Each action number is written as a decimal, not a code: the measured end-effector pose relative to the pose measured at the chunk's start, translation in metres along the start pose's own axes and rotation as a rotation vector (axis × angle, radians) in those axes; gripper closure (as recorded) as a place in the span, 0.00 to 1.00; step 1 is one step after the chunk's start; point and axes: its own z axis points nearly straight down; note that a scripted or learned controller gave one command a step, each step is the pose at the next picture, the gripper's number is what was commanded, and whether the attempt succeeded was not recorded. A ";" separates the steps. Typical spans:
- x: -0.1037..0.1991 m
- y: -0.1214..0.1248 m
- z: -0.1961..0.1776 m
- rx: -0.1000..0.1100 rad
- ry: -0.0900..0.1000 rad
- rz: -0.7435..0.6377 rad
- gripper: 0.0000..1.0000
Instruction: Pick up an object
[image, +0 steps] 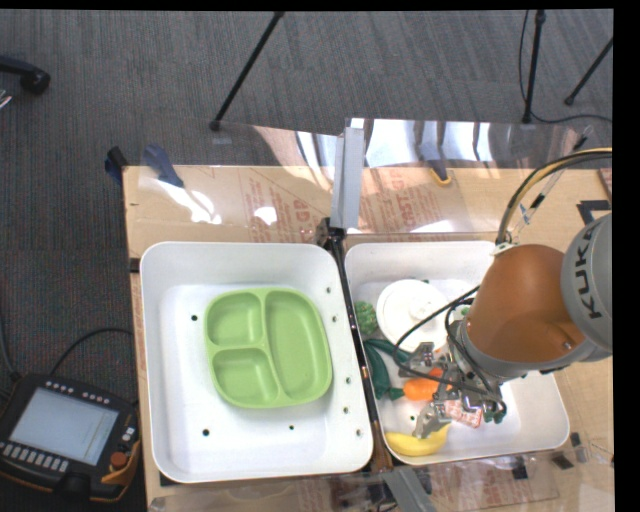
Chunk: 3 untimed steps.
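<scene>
Gripper low in the right bin, fingers hidden in clutter; spread or pressed together, impossible to tell. Nothing seen between them.

Grey ribbed carpet all round, crossed by thin black stand legs beyond the bench. Brown cardboard bench top behind the right bin, glossy with glare. Left of the right bin and touching it, a second white bin, smooth, shallow, round-cornered. Inside that one, a pale green plastic tray with three compartments. Bulky orange band and grey arm casing over the right bin's right half.

Within the right bin: round white disc toward its back; dark green curved piece near its left wall; small orange object just beside the gripper; yellow banana-like shape at its front edge. Black handheld screen unit on the floor, far left of the right bin.
</scene>
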 end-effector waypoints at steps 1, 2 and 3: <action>-0.013 0.009 0.004 -0.003 0.015 0.002 0.00; -0.013 0.010 -0.005 -0.003 0.016 -0.005 1.00; -0.013 0.011 -0.014 -0.003 0.016 -0.011 1.00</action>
